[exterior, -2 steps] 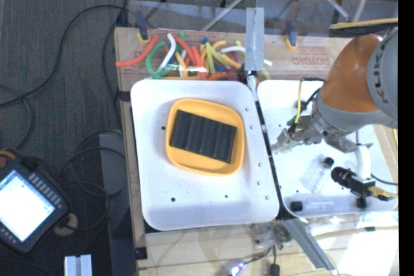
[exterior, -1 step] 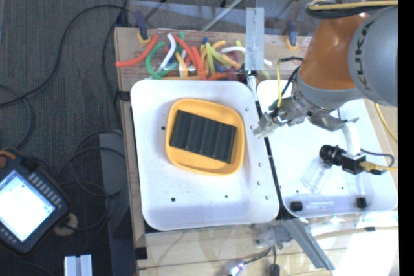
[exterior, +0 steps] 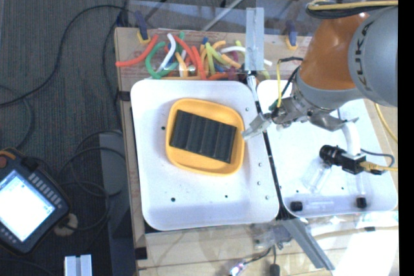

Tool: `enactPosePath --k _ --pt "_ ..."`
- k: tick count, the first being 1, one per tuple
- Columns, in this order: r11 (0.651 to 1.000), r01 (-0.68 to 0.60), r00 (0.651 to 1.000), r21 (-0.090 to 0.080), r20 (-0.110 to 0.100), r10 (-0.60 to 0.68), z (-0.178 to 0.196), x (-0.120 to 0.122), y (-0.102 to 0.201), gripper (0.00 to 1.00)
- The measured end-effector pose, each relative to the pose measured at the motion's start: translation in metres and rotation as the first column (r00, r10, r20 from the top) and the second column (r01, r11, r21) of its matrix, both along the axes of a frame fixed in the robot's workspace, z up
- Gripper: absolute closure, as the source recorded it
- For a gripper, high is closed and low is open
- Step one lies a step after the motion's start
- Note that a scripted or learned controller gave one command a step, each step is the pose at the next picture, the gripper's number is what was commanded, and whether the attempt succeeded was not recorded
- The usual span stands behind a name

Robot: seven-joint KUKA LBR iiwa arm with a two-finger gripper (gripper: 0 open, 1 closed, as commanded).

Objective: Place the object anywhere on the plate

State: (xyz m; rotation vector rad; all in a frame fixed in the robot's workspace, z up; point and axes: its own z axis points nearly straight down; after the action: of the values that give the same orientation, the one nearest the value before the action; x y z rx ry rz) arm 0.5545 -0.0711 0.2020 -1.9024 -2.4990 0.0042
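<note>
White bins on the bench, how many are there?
2. The left bin holds a yellow plate with a dark ridged block; the right bin lies beneath the arm.

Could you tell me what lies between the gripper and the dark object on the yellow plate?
In the camera view, just the plate's yellow right rim lies between the gripper and the dark ridged object resting on that plate.

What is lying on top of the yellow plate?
A dark ribbed rectangular block lies flat on the yellow plate, covering most of its middle. The plate surface beneath the block is hidden.
</note>
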Motion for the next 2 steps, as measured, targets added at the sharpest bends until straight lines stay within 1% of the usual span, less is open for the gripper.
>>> enactPosePath --k 1,2 --pt "0.975 -0.222 0.975 -0.003 0.002 0.222 0.036 0.080 0.015 0.00" --pt "0.957 -0.289 0.957 -0.001 0.000 0.289 -0.019 0.113 0.058 0.00"
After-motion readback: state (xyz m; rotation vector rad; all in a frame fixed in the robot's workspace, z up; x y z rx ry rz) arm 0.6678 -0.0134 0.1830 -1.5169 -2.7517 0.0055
